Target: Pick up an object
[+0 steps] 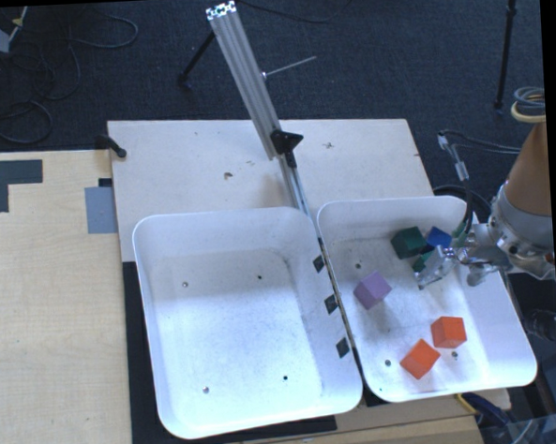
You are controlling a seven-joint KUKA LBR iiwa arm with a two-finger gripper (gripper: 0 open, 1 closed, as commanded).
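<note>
My two-finger metal gripper [438, 268] hangs low in the right white plastic bin [498, 367], just beside the dark green block [409, 242] and small blue cube [439, 237], probably lining up a grasp; its state I cannot tell.

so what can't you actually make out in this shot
- Gripper: fingers small and blurred in the camera view; open or shut unclear.
- Blue block: partly covered by the gripper.
- Green block: whether it touches the gripper is unclear.
- Arm: cut off by the right edge.
</note>
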